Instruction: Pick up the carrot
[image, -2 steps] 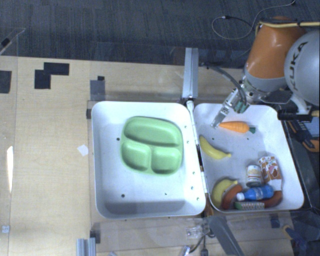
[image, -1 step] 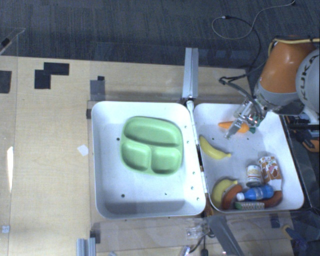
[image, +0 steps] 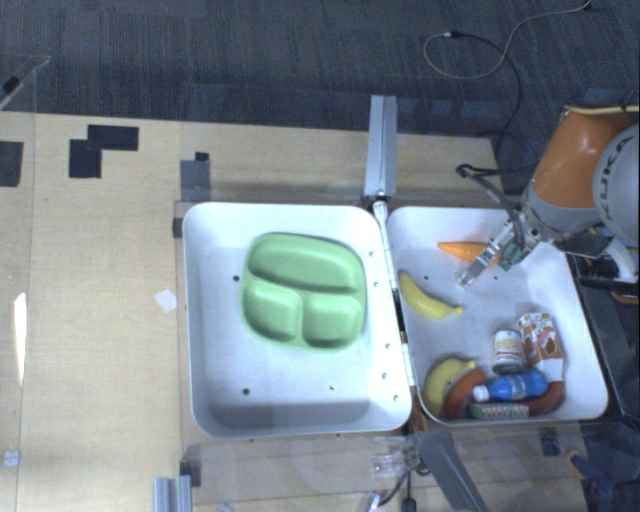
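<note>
gripper (image: 487, 258) just beside carrot (image: 460, 250) in right bin (image: 585, 330), jaw state can't tell; banana (image: 428, 298) near; can (image: 508, 351) and bottle (image: 512, 387) labels unreadable

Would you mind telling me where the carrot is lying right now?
The carrot lies in the right bin, near its far wall, just above the banana and right beside the gripper.
</note>
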